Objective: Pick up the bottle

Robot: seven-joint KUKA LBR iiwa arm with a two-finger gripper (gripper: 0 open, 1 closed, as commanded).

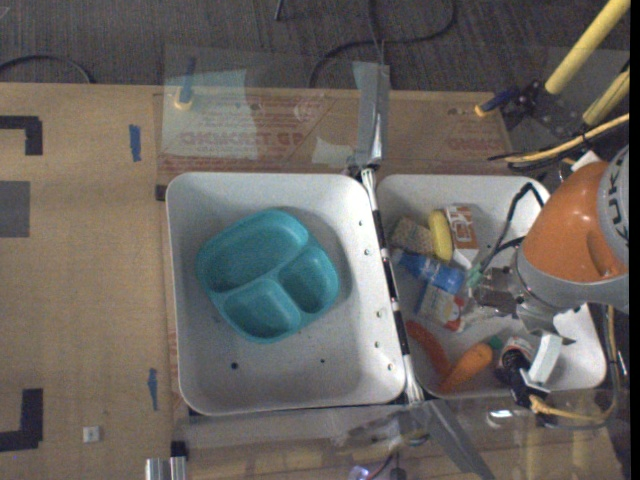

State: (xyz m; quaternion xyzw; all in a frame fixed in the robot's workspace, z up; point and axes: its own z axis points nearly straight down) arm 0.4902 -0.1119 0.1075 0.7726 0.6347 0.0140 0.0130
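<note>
The bottle (pixel 432 284) is clear plastic with a blue label and lies on its side in the middle of the right bin (pixel 580 363). My gripper (pixel 488 294) hangs low in that bin at the bottle's right end, very close to or touching it. The grey wrist with its orange band (pixel 570 243) covers the bin's right half and hides what lies under it.
Around the bottle lie a yellow fruit (pixel 441 234), a tan sponge (pixel 411 234), a small red and white box (pixel 464 226), a red pepper (pixel 428 346) and a carrot (pixel 468 365). The left bin (pixel 200 368) holds a teal divided plate (pixel 266 273).
</note>
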